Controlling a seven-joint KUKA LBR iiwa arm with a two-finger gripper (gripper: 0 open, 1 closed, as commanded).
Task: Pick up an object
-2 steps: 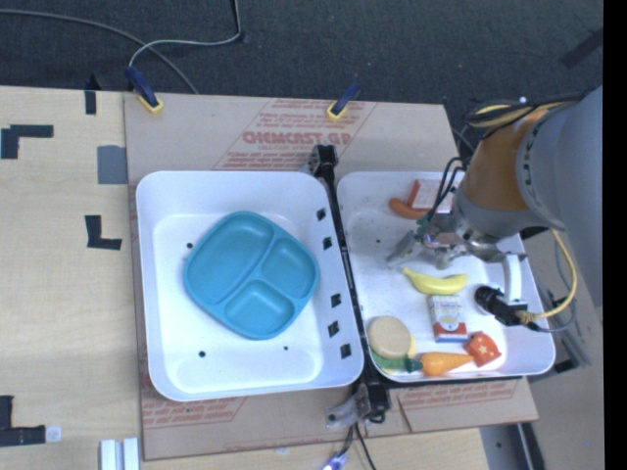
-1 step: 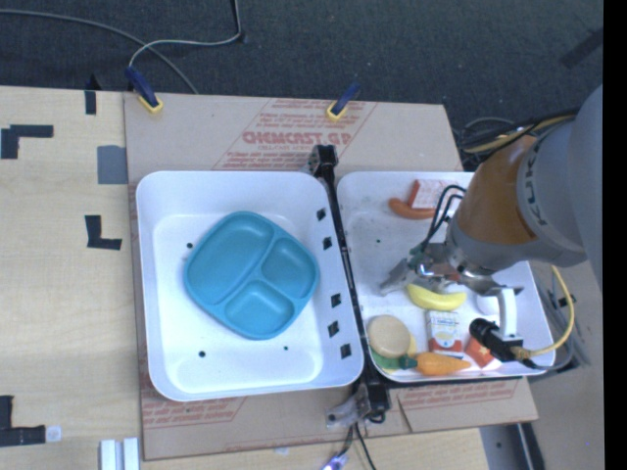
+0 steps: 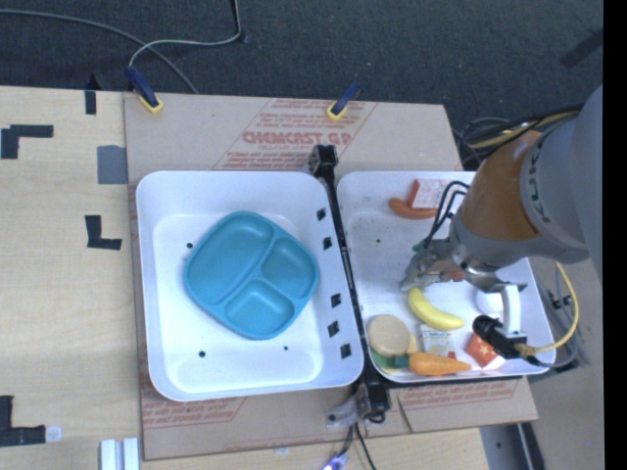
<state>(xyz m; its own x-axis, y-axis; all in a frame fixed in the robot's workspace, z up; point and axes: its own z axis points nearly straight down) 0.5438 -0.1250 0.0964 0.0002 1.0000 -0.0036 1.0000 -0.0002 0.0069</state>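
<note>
A wooden bench (image 3: 59, 292) with a cardboard sheet (image 3: 284, 135) on it carries two white bins side by side, and dark carpet lies behind. The gripper (image 3: 419, 272) is low inside the right bin (image 3: 372, 199), and I cannot tell how it is set, because the wrist hides it. The banana (image 3: 433, 310) lies just beside the gripper, at about five o'clock from it; whether they touch is not clear. At seven o'clock from the gripper is a round beige piece (image 3: 389, 335), and past the banana, near the front wall, an orange carrot (image 3: 436, 364) and a red piece (image 3: 482, 351). At twelve o'clock, near the back wall, lies a sausage (image 3: 407, 207). The left bin (image 3: 162, 199) holds a blue divided plate (image 3: 252, 274).
</note>
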